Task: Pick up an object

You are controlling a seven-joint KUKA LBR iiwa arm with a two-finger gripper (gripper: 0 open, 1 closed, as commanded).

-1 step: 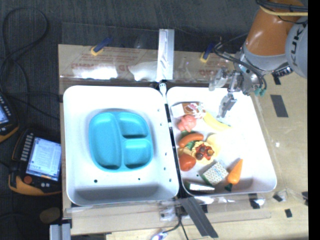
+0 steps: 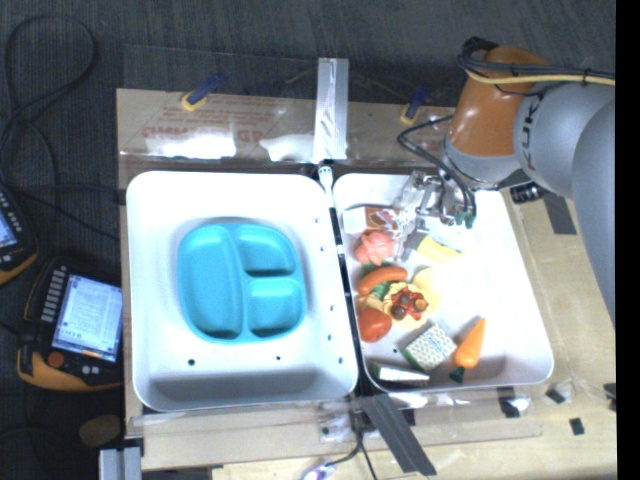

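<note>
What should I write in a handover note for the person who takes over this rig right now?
Gripper: low over the far end of the right bin; whether it holds anything cannot be told.
Things: toy food lies in the right bin, with a pink piece and a pale yellow piece near the gripper, a carrot and a speckled block at the near end. The left bin holds a blue divided tray.
Done: no lifted object is seen.
Left: grasp one object and lift it.

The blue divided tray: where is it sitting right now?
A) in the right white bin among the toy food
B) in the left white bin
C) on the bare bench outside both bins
B: the blue divided tray lies alone inside the left white bin, apart from the toy food in the other bin.
</note>
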